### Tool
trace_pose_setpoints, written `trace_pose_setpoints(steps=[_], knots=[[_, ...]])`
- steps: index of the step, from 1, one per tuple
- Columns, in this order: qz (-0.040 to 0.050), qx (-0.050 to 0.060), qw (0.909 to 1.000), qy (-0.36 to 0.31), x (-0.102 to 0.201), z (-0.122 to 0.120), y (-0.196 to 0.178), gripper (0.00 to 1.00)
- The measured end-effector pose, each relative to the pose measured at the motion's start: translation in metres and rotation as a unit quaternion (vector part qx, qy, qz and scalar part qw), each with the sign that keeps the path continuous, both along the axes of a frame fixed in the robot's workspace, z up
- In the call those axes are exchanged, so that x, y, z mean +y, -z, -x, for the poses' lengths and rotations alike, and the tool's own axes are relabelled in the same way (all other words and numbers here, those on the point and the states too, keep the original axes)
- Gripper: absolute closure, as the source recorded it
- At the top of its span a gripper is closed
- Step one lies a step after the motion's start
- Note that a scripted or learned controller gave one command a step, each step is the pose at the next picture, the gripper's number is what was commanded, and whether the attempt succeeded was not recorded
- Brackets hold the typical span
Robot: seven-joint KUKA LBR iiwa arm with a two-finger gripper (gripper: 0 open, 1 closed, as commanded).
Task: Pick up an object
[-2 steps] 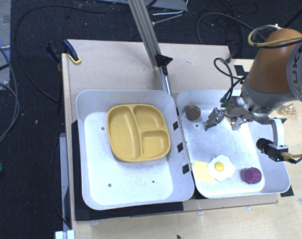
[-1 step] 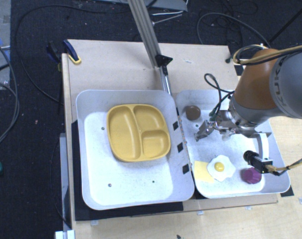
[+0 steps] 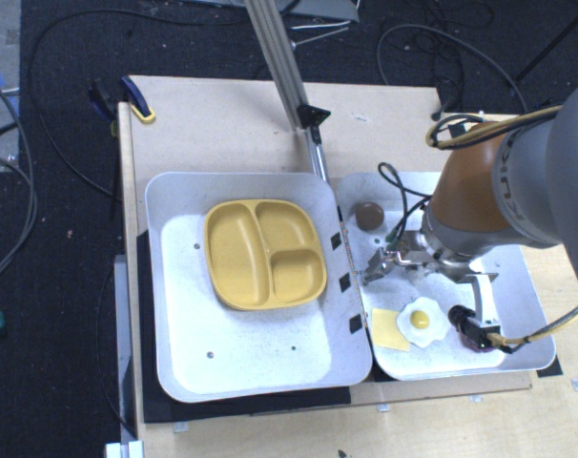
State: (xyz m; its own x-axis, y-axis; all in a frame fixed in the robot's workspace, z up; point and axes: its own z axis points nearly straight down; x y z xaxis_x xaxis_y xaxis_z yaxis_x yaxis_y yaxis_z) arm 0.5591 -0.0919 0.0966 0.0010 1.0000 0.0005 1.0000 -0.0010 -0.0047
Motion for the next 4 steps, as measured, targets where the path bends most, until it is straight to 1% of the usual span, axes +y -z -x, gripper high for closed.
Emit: trace_pose_setpoints(steps=[1,2,3,4], knots=[[0.0003,-0.002,1.0,0.001,0.0,-0.001,-0.013,1.0],[0.0008,-0.004,1.0,0.001,-0.008,0.004,-0.069,1.0],[0.001,-0.005,1.0,0.0,-0.014,0.008,-0.115,1.0],[0.0009,-0.005,1.0,-0.002,-0.014,0.007,-0.167,1.0]])
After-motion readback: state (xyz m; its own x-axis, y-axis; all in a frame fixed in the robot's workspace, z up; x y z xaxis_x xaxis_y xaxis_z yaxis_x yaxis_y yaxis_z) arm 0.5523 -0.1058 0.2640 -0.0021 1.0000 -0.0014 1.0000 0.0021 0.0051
